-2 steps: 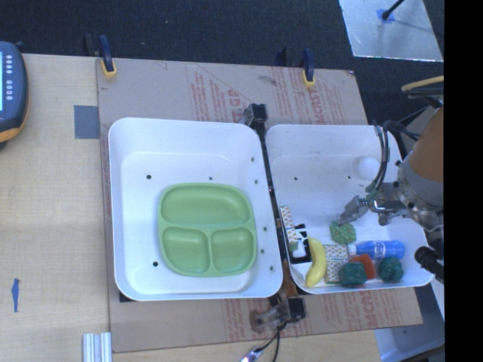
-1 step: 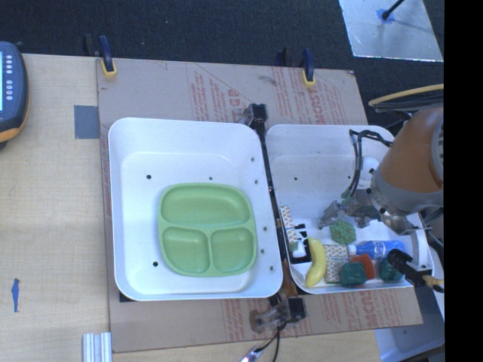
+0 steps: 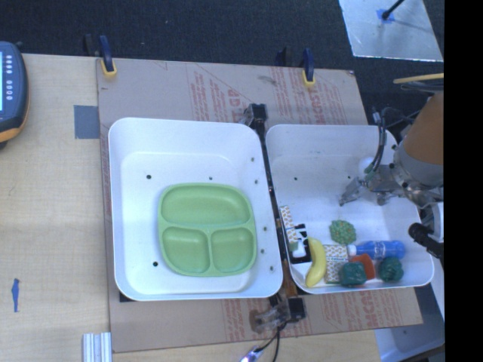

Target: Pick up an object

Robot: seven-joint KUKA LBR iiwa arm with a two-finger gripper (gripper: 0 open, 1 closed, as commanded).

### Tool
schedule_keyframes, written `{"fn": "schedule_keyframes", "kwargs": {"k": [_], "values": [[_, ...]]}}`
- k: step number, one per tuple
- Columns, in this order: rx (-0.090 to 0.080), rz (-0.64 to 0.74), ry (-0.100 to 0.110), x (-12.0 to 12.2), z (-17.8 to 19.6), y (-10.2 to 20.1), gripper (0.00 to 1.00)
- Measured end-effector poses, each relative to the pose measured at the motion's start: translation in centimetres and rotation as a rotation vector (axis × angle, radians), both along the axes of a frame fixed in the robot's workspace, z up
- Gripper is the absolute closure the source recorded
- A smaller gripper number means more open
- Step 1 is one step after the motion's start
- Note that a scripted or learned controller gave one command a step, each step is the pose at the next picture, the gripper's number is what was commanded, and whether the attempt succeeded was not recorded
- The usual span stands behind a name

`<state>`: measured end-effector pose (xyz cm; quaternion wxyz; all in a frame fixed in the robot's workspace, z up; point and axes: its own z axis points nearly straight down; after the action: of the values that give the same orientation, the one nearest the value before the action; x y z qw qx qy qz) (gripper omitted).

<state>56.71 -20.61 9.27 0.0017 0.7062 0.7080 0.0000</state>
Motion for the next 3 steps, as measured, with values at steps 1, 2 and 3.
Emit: {"fn": "schedule_keyframes", "kwargs": {"k": [1, 2, 3], "values": [[0.002, 0.001, 0.005, -0.2, 1.0, 0.1, 1.0], [0.003, 0.008, -0.005, 4.4, 9.8, 6.7, 1.0], [0.002, 0.003, 0.002, 5.9, 11.8, 8.3, 1.0]]}}
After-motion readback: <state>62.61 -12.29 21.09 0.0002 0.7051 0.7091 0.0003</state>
